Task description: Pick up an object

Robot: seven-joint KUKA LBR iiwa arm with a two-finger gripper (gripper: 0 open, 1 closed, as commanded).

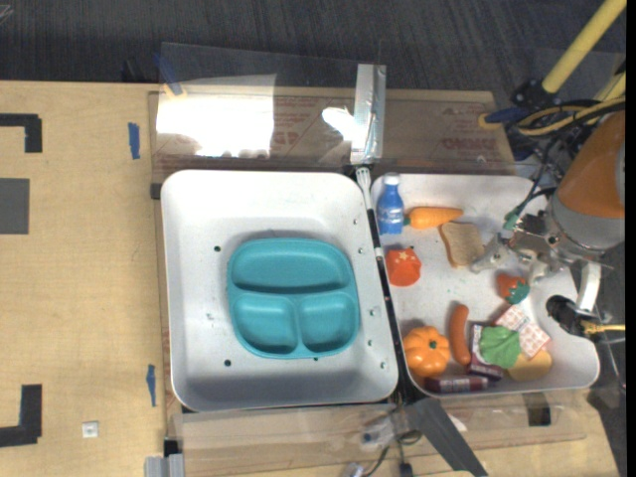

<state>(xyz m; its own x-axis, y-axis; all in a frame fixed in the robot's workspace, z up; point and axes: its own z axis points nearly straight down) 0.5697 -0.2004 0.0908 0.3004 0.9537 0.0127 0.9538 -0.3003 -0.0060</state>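
Down at the near edge of the right bin (571, 371) lie a toy pumpkin (425, 351), a sausage (458, 331), a dark purple thing (459, 384) and a green and checked bundle (509, 343), while farther back sit a tomato (401, 265), a slice of bread (461, 242), a carrot (434, 217) and a small blue bottle (390, 205). Over in the left bin (189, 266) rests a teal tray (292, 296) with three parts. Low over the right side of the right bin, the claw (517, 266) sits just above a small red and green toy (513, 287), and it is too blurry to tell if the claw is open, closed or touching the toy.
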